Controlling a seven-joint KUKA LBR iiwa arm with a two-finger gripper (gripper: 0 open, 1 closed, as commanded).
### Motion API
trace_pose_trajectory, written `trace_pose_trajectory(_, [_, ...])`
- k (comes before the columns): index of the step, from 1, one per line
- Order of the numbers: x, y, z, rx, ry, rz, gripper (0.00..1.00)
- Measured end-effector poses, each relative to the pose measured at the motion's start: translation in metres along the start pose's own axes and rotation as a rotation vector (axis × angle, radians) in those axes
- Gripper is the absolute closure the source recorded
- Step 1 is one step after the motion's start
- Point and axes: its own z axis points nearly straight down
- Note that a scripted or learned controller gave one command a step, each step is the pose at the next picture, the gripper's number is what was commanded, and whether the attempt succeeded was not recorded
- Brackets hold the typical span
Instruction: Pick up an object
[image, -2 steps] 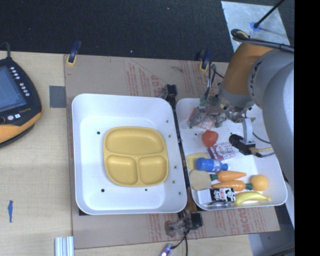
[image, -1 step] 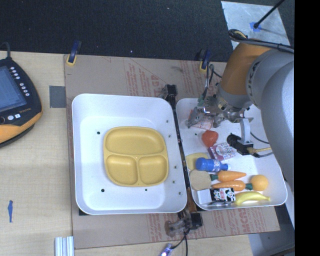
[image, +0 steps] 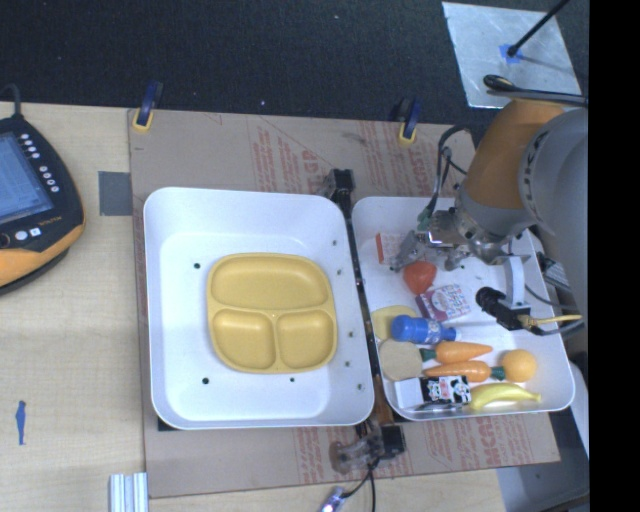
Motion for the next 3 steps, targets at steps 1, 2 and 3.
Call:
trace_pose_trajectory(1, [0.006, -0.023, 0.0, 0.001, -0.001, -0.001, 0.0])
trace_pose_trajectory(2, [0.015, 0.004, 0.001, 0.006, 0.001, -0.003, 0.0])
trace_pose_trajectory(3, [0.013, -0.019, 0.0, 0.001, -0.002, -0.003, 0.0])
